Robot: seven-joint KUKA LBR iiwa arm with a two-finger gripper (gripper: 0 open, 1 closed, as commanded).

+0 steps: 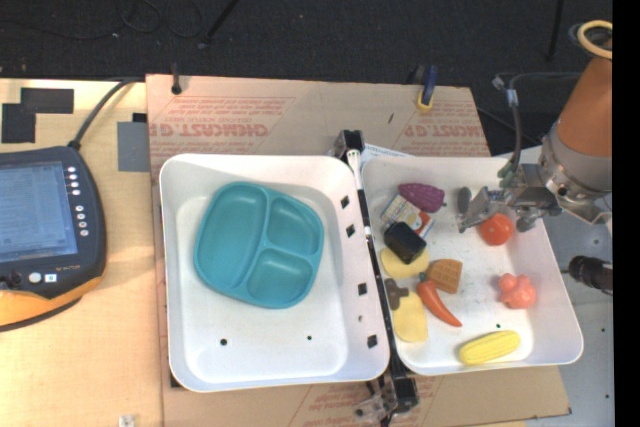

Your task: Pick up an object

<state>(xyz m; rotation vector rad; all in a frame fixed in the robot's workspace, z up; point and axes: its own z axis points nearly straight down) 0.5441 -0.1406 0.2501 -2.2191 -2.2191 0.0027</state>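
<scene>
Cardboard-covered bench, two bins. Gripper (pixel 487 206) sits in the right bin (pixel 560 315) just above the tomato (pixel 496 231); can't tell if it's open or closed.

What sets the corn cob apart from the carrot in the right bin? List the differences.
The corn cob is yellow; the carrot is orange-red. The corn cob is thick and blunt-ended, while the carrot is slim and tapers. The corn cob lies nearly level by the bin's near edge; the carrot lies on a diagonal, nearer the bin's middle. Both are toy foods lying flat in the right bin, away from the hand.
</scene>
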